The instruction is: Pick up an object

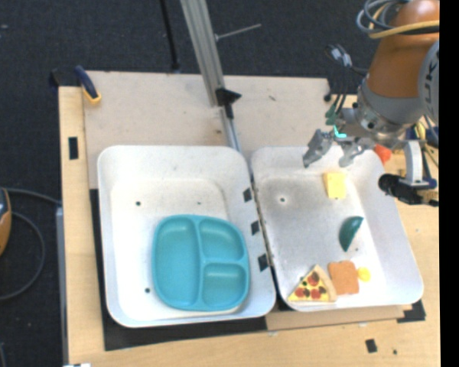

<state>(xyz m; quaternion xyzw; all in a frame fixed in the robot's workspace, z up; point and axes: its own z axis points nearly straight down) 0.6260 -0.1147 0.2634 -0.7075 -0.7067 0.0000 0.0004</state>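
A: Which step is in hand?

B: The approach, as I judge it; the grey and orange arm (402,48) reaches in from the right over the desk (161,105), and its jaws (333,150) hang spread apart with nothing between them, over the far edge of the right bin (413,277); nothing is lifted yet.

A: What lies around the jaws, biggest first?

B: The left bin (122,174) is well off to the jaws' left, and in it lies a teal divided plate (201,262), below and left of the jaws; in the right bin, farthest below the jaws at the near rim, lies a pizza slice toy (312,287), with an orange-brown block (343,277) touching its right side and a small yellow piece (363,274) just beside that; a dark teal wedge (350,232) sits between those and the jaws; a yellow block (335,184) lies just below the jaws, nearest of all.

A: What does the next move call for?

B: Probably a short drop straight onto the yellow block, fingers either side of it, then a squeeze; that is a guess.

A: How does that block look?

B: Small, pale yellow, roughly boxy, lying flat and apart from the other toys; finer detail is too small to tell.
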